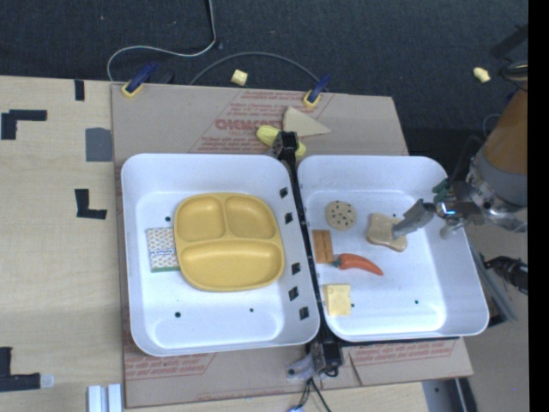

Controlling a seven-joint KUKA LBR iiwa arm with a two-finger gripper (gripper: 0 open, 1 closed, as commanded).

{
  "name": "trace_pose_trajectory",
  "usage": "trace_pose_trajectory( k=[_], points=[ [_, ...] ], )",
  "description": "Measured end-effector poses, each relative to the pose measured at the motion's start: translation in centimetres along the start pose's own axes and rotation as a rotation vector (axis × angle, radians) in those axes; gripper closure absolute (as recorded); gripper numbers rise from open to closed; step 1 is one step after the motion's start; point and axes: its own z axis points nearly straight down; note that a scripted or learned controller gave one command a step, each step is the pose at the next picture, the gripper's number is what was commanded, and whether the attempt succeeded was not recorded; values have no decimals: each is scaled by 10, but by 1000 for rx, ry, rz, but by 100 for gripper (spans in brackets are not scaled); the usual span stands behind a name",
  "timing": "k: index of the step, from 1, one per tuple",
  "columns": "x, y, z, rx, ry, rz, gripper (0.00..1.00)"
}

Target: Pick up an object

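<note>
Two shallow white plastic bins sat side by side on a brown cardboard sheet (240, 118) over a pale wooden bench (51, 256). The left bin (137, 316) held a yellow three-compartment plastic tray (229, 240), with a small patterned square card (160, 249) touching its left edge. Blue-and-yellow clamps (137, 81) gripped the cardboard's far edge, and a thin cable (206, 24) ran across the dark floor beyond.

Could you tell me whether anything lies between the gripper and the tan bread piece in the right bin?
Nothing visible does. The gripper is already at the bread piece, its tip at the piece's right edge. The cookie and carrot lie apart, to the left and below in the picture.
</note>
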Motion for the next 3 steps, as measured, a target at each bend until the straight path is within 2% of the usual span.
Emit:
trace_pose_trajectory(
  k=[1, 2, 3],
  points=[
    [30, 66, 96, 3, 1, -4, 0],
    [-5, 19, 162, 1, -1, 4, 0],
    [24, 88, 161, -6, -3, -3, 0]
  ],
)
